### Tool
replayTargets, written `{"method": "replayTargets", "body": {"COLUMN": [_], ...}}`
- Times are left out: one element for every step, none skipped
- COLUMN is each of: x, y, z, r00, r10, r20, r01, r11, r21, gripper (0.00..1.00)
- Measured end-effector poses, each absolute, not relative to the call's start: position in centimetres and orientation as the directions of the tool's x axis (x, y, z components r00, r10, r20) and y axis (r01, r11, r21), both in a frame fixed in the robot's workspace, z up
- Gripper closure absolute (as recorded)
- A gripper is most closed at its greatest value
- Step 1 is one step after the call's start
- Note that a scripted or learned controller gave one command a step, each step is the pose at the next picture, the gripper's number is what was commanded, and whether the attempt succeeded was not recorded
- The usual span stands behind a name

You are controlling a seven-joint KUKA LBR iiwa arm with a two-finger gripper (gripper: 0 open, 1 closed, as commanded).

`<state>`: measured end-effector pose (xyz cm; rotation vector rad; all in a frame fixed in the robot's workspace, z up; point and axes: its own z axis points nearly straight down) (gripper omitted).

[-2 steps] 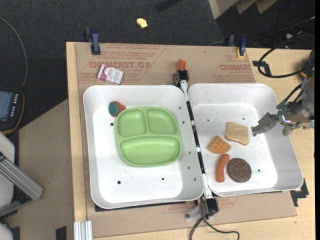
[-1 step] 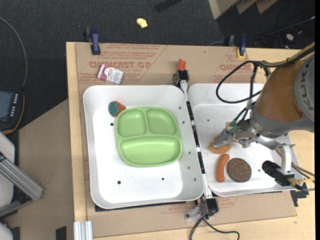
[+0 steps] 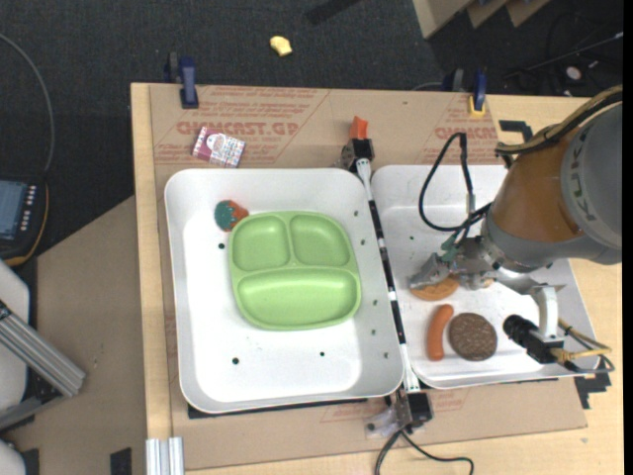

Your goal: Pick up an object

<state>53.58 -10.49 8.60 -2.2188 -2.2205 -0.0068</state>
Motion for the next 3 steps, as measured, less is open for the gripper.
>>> {"method": "replayTargets", "body": {"x": [53.6,54.1,55.4], "y": [-10.0,-9.7,-3.5], "z": [8.9,10.4,19.0], "r00": [0.001,0.000,-0.008], "r10": [1.000,1.000,1.000], "r20": [-0.002,0.000,0.001], "r01": [1.000,1.000,1.000], "r11": [-0.001,0.000,0.008], "r21": [0.011,0.025,0.011], "gripper": [0.00,1.00,1.00]}}
